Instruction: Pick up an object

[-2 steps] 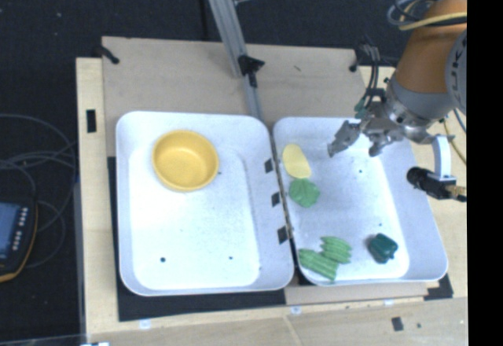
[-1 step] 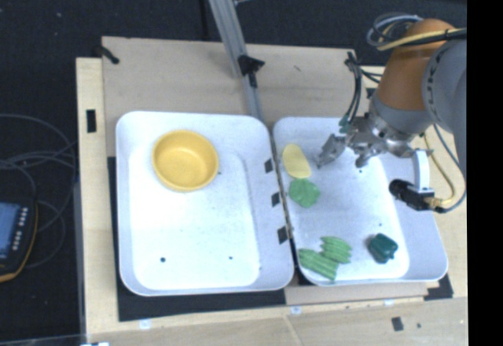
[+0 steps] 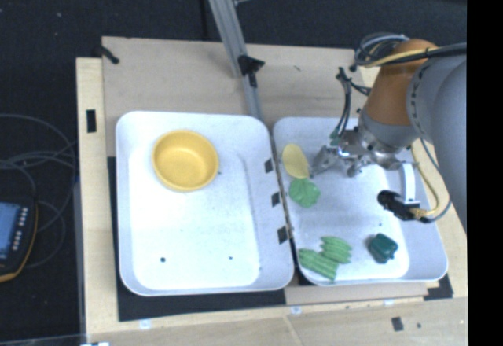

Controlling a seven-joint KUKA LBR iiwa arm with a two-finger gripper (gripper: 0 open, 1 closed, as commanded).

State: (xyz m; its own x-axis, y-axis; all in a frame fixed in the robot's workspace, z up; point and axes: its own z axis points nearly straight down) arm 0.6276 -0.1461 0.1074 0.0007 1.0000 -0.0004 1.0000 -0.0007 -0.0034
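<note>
My gripper [image 3: 338,163] hangs over the upper part of the right bin [image 3: 424,258], its fingers spread open with nothing between them. Just to its left a pale yellow piece [image 3: 295,160] lies by the bin's left wall. Below that piece sits a light green lump [image 3: 304,193]. Near the bin's front edge lie green ribbed pieces [image 3: 326,255] and a dark teal object [image 3: 383,247]. In the left bin [image 3: 196,258] a yellow bowl [image 3: 185,160] stands at the upper left.
A grey metal strut [image 3: 224,14] slants down from the top to the gap between the bins. The arm's orange band [image 3: 393,93] and a black cable fitting [image 3: 393,203] hang over the right bin's right side.
</note>
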